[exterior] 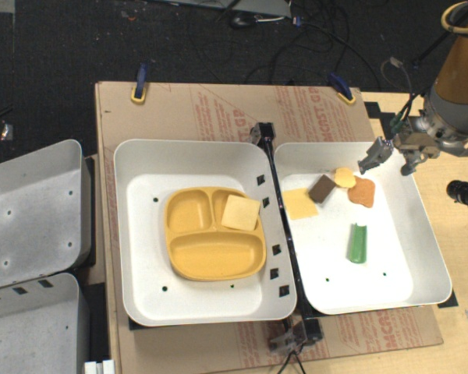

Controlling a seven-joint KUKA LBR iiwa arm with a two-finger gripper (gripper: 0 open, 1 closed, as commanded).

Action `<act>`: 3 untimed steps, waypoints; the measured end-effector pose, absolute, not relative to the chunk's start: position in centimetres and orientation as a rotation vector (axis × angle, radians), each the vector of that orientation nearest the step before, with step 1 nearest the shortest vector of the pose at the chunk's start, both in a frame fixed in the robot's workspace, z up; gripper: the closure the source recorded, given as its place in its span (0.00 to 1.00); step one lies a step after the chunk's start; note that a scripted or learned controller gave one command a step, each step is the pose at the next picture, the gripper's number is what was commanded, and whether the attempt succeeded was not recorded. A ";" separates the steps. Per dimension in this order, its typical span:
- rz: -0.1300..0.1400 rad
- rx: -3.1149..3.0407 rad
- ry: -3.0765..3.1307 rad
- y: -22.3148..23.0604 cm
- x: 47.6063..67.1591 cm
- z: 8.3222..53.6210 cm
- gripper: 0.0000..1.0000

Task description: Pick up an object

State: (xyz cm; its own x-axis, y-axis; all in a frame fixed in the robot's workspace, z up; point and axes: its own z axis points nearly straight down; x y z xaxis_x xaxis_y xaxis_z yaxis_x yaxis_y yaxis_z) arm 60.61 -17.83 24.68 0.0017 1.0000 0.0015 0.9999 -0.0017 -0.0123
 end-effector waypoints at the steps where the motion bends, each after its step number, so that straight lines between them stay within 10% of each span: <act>1: 0.001 -2.221 -2.223 -17.8 60.9 25.4 0.00; 3: 0.003 -2.220 -2.220 -17.2 61.5 14.8 0.00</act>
State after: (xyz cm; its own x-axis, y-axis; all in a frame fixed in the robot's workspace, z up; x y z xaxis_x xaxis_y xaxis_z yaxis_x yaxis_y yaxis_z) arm 61.51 -17.23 14.81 -0.0001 1.0000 0.0000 1.0000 0.0001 -0.0024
